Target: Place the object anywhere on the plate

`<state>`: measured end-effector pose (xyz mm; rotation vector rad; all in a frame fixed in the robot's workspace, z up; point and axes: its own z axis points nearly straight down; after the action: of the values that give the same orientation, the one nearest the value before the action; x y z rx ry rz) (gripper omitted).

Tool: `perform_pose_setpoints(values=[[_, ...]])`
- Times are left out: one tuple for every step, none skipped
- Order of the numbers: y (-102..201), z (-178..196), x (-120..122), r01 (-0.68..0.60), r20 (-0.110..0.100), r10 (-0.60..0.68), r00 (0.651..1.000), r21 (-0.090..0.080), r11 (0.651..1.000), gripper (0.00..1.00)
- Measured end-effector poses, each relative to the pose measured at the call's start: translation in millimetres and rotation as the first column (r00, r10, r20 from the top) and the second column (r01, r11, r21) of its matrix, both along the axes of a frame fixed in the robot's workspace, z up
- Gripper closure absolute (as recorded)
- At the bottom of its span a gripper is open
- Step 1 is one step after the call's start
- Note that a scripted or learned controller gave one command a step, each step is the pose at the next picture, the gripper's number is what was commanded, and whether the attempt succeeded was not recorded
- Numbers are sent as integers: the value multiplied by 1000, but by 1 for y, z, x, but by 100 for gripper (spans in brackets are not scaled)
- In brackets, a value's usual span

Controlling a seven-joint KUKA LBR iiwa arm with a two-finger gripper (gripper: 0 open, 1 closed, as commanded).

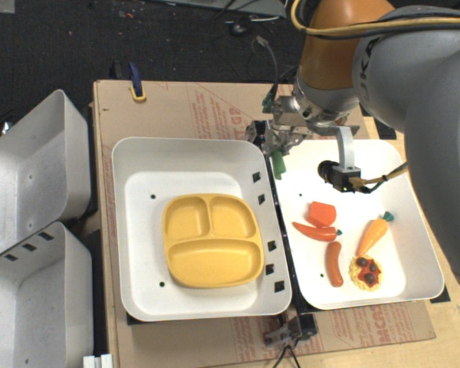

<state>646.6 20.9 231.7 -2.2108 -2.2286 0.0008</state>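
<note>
Two shallow white bins are seen side by side on the bench. The left bin (130, 205) holds one item: a yellow plate (212, 240) w/ three compartments, two small at the far side and one large at the near side. The plate lies flat, approx. central in that bin, and nothing is seen on it.

The right bin (414, 282) holds the toy food items, all grouped in its near half. An orange-red block (321, 212) is noted nearest the bin centre. A red chili pepper (315, 231) lies just below it, touching or nearly so; contact cannot be confirmed. A red sausage (334, 264) lies below the pepper, lengthwise toward the near edge. A carrot (372, 236) w/ green top lies tilted to the right of these. A small yellow pastry w/ dark red topping (366, 273) is seen just beside the carrot's tip, near the sausage.

No food item is on the plate; every one is in the right bin.

The gripper (277, 142) is seen over the far end of the divide between the bins, well apart from the food items. Finger state cannot be told; nothing is seen held.
</note>
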Motion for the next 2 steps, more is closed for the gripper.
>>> perform_pose_setpoints(values=[[47, -8, -3, 1, 0, -1, 1000, 0, 1000, 100], [111, -2, -1, -1, 5, 1, 1000, 0, 1000, 100]])
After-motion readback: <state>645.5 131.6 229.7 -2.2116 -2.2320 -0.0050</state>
